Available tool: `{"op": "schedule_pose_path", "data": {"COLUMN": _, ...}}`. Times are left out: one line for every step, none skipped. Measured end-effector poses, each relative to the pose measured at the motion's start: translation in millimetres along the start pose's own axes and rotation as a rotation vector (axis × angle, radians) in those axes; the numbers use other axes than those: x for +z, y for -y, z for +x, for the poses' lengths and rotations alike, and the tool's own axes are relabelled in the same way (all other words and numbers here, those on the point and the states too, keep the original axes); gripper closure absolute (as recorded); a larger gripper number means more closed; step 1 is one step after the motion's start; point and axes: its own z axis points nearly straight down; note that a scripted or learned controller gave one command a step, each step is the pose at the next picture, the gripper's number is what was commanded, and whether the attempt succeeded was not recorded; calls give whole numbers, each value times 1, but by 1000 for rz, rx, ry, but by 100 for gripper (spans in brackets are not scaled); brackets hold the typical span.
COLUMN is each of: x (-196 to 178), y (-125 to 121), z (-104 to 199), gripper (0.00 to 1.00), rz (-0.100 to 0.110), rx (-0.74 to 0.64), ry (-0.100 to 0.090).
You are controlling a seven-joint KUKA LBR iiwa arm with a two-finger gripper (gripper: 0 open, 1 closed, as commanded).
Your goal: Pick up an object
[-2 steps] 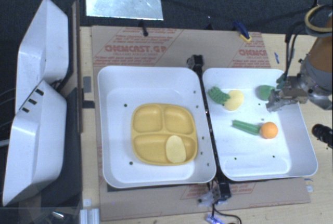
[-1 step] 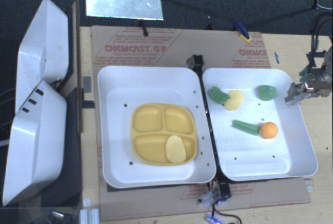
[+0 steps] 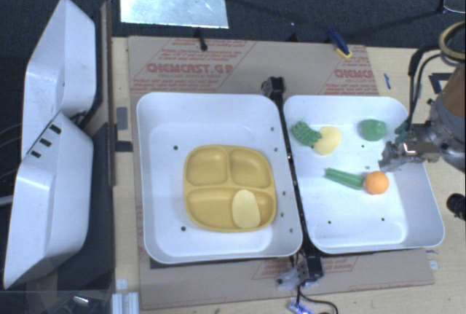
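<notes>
The gripper (image 3: 392, 157) is hovering at the right edge of the right bin (image 3: 364, 232), just above and beside the orange ball (image 3: 376, 183). Can't tell whether the fingers are apart or together; too small and blurred at this slant. Nothing is visibly sitting between them, so not counting anything as held.

Likely target: the orange ball, lying in the right bin's right middle, touching or nearly touching the green stick (image 3: 344, 178) that is pointing in from its left.

Risks, as a judgement:
- The ball is round, so an off-centre squeeze could be squirting it out sideways or rolling it along the bin floor.
- The green stick is sitting right against the ball, so a descending finger could be landing on it and nudging both away, or pinching the stick instead.
- The gripper is working close to the bin's right wall, so a finger could be clipping the rim on the way down.
- The green round piece (image 3: 373, 129) is lying near the upper right, close to the wrist's path; it could be getting bumped.

Other candidates: the green leafy toy (image 3: 306, 133) and the pale yellow piece (image 3: 328, 139) touching each other at the bin's upper left, well apart from the gripper.

Pose: the arm (image 3: 448, 105) is reaching in from the right, wrist tilted down and leftward over the bin's right side, cable looping above it. The left bin (image 3: 160, 159) is carrying a yellow divided tray (image 3: 211, 167) with a pale oval piece (image 3: 246, 209) in its lower compartment, well away from the arm.
</notes>
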Motion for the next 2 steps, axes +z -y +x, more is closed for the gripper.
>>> {"op": "schedule_pose_path", "data": {"x": 8, "y": -13, "z": 20, "gripper": 100, "rz": -2, "rx": 0, "ry": 1}}
{"op": "schedule_pose_path", "data": {"x": 8, "y": -13, "z": 19, "gripper": 0, "rz": -2, "rx": 2, "ry": 1}}
